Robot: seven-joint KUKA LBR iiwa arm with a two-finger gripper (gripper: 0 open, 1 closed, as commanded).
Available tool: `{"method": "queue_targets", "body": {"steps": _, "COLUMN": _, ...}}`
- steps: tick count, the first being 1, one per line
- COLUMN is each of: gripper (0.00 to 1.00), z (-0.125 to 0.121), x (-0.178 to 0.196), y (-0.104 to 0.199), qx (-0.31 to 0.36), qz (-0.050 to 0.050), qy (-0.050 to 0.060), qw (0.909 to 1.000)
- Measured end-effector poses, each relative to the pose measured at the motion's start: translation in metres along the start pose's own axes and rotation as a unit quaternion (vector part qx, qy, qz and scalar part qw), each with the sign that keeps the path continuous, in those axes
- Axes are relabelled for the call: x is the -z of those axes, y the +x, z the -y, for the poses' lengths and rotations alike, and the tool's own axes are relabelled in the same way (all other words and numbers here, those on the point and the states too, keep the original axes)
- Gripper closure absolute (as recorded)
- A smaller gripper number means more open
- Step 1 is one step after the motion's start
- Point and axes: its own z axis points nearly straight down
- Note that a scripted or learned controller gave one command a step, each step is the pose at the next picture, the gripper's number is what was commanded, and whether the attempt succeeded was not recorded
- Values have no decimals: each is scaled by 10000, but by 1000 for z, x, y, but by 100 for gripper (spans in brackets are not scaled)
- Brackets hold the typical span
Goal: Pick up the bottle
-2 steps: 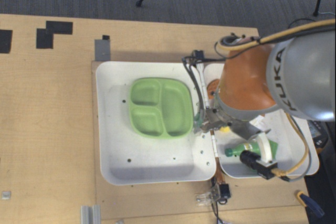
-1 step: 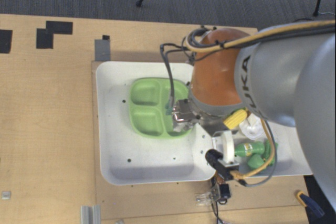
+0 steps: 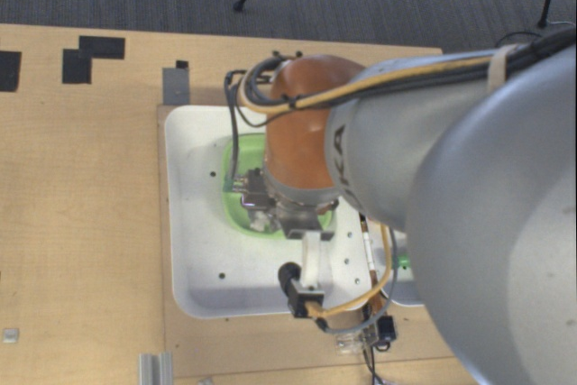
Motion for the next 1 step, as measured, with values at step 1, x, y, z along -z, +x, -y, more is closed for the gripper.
{"method": "queue_targets", "body": {"steps": 1, "gripper": 100, "z": 0, "x": 19, "y": 7, "qx": -691, "qz": 0, "qy": -2, "qw": 9976}}
